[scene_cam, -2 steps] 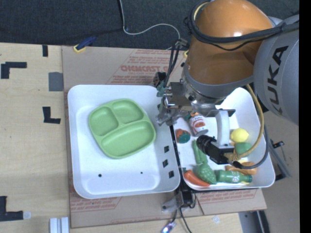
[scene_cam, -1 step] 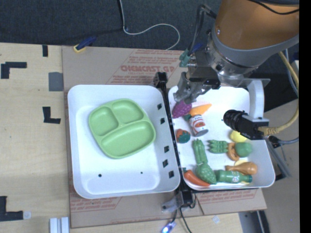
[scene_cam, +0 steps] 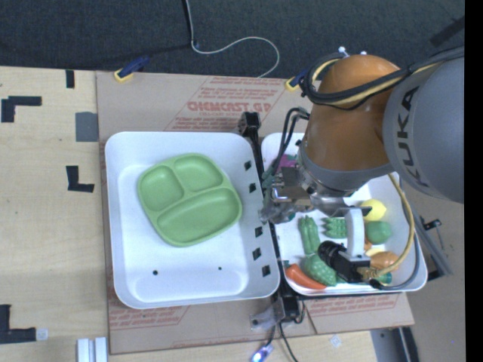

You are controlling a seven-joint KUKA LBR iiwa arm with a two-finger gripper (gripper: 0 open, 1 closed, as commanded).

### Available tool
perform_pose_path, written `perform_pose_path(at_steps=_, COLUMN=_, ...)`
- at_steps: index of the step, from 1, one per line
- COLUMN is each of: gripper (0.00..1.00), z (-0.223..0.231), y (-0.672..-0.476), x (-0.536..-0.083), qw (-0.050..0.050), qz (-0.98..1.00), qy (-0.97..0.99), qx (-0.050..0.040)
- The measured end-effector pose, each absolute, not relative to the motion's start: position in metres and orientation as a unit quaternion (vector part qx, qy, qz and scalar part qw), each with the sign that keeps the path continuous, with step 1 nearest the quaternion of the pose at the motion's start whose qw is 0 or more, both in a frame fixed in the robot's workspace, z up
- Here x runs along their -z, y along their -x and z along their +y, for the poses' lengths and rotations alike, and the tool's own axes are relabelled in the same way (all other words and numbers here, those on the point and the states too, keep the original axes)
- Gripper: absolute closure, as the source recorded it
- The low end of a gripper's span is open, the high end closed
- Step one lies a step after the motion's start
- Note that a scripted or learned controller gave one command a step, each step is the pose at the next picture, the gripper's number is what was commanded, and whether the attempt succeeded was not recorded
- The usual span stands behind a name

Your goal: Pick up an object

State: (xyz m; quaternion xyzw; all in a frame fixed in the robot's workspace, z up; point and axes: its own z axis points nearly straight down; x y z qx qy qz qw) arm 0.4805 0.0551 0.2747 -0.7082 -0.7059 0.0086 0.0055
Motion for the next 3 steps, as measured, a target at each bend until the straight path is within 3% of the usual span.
perform_pose_path(at_steps=1, gripper=1.00, z=0.070, y=-0.484, x=-0.352, qw=-0.001, qz=-0.708, qy=0.706, qx=0.0022)
perform_pose_path(at_steps=2, gripper=1.00, z=0.050, y=-0.484, x=-0.404, qw=-0.001, qz=-0.707, qy=0.707, qx=0.0013)
perform_pose_path(at_steps=3, gripper=1.00, z=0.052, y=-0.484, x=-0.410, qw=0.000, qz=-0.708, qy=0.706, qx=-0.0011)
